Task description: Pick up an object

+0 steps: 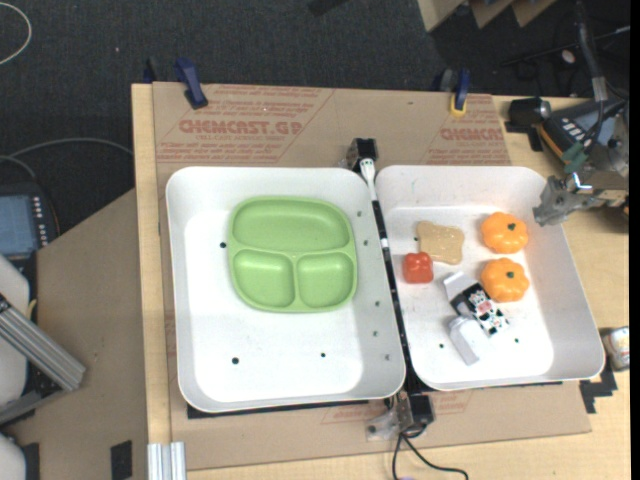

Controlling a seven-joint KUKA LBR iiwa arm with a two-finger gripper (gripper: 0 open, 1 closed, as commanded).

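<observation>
A pale green three-compartment plastic plate [293, 253] lies in the left white bin [200, 348]. Centre-right, the right white bin [560, 348] holds a red block [417, 267], tan slab [440, 242], two orange pumpkins [504, 256] and a black-and-white toy [476, 308]. At the right edge hangs the gripper [553, 203]; I cannot tell its jaw state.

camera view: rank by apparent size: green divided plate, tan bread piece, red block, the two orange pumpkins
Largest to smallest, as seen:
1. green divided plate, by far
2. the two orange pumpkins, upper and lower, look alike, so no ranking between them; tan bread piece is close to them, unsure
3. red block, smallest
</observation>
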